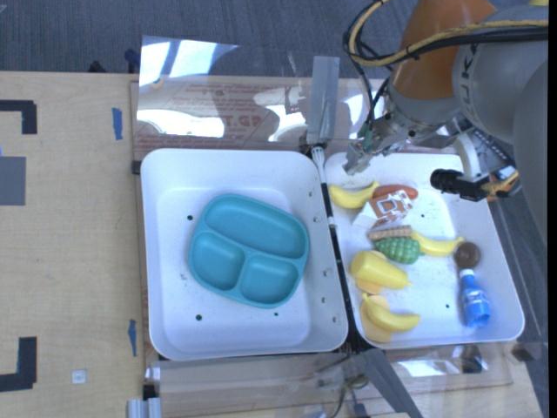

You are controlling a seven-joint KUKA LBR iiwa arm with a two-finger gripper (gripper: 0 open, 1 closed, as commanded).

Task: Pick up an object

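Two shallow white bins sat side by side on the bench: the left bin held a teal three-compartment plastic plate, and the right bin held the loose items. The gripper hung over the far left corner of the right bin, just above a small yellow toy banana, and nothing was seen in its grasp. You could not tell from this view whether it was parted or closed.

The banana was the nearest candidate. It lay close to the wall dividing the bins, with a red-and-white packet just beside it on the right.

To do the step well, you would likely have needed to:
1. Centre the gripper over the thickest part of the banana.
2. Close across its narrow width, not along the curve.
3. Descend clear of the bin wall and the packet.
4. Lift only after confirming the banana sat in the grasp.
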